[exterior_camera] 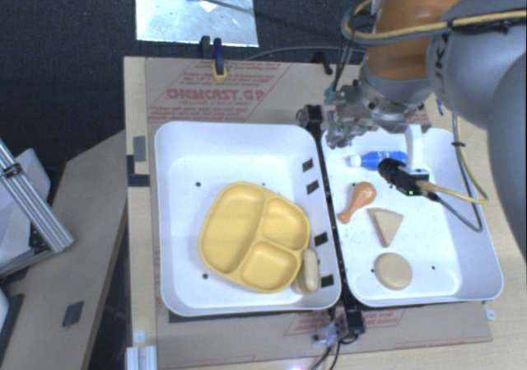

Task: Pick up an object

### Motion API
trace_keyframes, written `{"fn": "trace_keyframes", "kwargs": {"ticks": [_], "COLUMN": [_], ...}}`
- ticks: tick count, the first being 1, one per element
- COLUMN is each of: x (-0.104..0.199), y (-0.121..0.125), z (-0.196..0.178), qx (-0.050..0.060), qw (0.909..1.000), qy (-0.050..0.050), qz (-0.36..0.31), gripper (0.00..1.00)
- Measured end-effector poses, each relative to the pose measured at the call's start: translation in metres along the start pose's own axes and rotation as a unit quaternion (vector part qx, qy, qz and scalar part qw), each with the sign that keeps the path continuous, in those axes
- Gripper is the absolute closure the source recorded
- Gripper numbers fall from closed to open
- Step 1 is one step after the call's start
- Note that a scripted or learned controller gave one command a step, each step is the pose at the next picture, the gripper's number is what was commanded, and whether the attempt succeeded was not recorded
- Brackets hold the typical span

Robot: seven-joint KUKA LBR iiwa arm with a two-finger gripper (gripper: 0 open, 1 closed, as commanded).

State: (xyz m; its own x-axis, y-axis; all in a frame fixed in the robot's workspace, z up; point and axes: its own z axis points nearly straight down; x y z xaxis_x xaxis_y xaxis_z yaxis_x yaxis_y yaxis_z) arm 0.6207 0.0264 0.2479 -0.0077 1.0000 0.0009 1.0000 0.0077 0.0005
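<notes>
In the right bin [469,220] I see a blue-white tube [377,159] beside my gripper [339,136], finger state I cannot tell; drumstick [356,199], wedge [384,225], round biscuit [393,270] lie nearer. Left bin [177,195] holds a yellow tray [251,236] touching a small bread roll [309,271].
</notes>
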Motion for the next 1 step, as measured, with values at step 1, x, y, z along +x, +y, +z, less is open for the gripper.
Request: {"fn": "trace_keyframes", "kwargs": {"ticks": [1], "x": [0.0562], "y": [0.0014], "z": [-0.0028], "qx": [-0.001], "qw": [1.0], "qy": [0.001], "qz": [-0.001], "gripper": [1.0]}}
